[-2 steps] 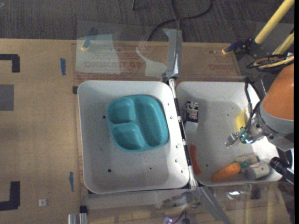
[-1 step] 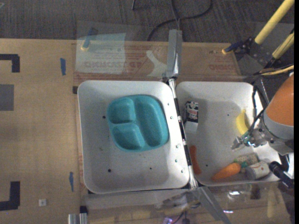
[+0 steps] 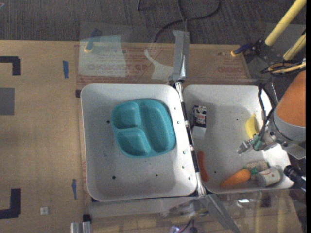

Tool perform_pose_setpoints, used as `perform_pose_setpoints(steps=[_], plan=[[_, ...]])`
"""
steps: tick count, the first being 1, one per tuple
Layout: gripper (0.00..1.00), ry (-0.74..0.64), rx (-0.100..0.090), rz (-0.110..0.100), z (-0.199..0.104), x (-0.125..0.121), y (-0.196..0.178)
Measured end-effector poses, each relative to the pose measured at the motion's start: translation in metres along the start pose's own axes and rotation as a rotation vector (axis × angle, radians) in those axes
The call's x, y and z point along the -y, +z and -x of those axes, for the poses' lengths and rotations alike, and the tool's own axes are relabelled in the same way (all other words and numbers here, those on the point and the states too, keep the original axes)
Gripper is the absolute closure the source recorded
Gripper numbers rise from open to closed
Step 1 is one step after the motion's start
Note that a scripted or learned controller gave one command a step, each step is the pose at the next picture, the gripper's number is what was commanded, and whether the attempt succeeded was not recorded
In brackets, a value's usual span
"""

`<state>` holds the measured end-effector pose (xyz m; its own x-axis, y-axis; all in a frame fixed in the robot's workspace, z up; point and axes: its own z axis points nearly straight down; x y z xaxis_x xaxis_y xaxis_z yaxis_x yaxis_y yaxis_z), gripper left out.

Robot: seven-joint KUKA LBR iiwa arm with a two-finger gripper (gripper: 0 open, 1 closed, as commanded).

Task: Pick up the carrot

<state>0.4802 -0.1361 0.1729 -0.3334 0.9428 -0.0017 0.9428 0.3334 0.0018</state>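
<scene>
The camera view looks down on two shallow white bins with rounded corners and smooth, faintly speckled floors, set side by side on a tan bench. The left bin point(image 3: 97, 178) holds a teal plastic tray point(image 3: 144, 127), a rounded square divided into three compartments. In the right bin point(image 3: 223, 101) the carrot point(image 3: 236, 178) lies near the front wall, an orange tapered cone with its thin tip pointing left and a pale greenish stub at its wider right end; it lies flat and slightly tilted. Just right of it sits a small grey cylinder point(image 3: 267, 176), lying on its side. A slim red-orange stick point(image 3: 202, 165) rests along the bin's left wall, a small black-and-white box point(image 3: 199, 116) lies farther back by that wall, and a curved yellow piece point(image 3: 251, 125) shows toward the right. The gripper point(image 3: 249, 145) hangs above the right bin's floor, behind the carrot and apart from it, its thin metal fingers spread with nothing between them.
</scene>
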Motion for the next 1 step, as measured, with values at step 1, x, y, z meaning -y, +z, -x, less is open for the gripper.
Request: perform_pose_setpoints(steps=[1], plan=[[1.0,0.694,0.0,-0.003,-0.0326,-0.011,0.0079]])
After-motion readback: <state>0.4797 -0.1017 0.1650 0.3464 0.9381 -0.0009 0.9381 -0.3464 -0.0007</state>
